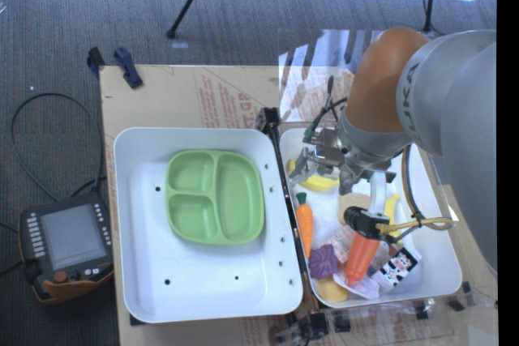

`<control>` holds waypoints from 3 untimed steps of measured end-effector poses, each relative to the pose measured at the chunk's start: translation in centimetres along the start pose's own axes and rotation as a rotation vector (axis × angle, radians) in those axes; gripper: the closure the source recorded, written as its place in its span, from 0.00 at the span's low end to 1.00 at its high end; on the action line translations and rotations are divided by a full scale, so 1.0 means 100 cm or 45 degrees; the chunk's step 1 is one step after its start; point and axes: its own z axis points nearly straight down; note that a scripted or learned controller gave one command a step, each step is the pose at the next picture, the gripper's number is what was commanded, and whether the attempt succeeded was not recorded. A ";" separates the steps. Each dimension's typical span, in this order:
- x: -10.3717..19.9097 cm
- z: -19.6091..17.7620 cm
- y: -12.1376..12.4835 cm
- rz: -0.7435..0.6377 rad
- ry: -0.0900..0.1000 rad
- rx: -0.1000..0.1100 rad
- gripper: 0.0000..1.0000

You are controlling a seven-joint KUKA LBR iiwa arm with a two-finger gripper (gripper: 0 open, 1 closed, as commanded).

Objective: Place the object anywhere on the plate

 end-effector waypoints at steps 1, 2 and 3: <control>0.000 0.000 0.000 0.000 0.000 0.000 0.00; 0.000 0.000 0.000 0.000 0.000 0.000 0.00; 0.000 0.000 0.000 0.000 0.000 0.000 0.00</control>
